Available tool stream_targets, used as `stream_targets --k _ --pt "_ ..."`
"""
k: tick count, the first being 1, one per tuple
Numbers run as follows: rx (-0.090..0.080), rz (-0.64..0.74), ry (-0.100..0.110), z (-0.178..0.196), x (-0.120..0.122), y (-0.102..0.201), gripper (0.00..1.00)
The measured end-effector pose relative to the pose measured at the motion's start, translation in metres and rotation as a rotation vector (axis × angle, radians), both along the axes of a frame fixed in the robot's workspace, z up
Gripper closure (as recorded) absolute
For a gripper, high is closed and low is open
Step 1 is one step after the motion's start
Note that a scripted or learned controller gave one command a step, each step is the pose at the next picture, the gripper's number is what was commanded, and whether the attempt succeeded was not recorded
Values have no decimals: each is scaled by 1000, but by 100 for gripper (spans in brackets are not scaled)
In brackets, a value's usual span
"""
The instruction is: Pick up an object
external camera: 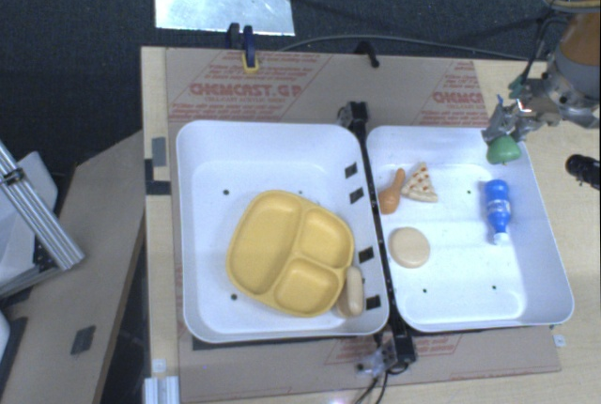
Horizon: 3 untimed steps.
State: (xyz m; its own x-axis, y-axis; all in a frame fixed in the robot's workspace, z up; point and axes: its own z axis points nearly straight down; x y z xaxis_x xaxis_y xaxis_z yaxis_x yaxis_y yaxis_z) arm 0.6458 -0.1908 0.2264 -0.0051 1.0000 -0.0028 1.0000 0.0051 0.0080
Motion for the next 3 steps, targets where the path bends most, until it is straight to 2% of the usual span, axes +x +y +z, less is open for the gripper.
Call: stream_targets --k 1,2,3 --pt "2 0 4 15 1 0 100" --pt "3 1 8 16 -22 37 100" --pt "4 2 9 3 -41 87 100"
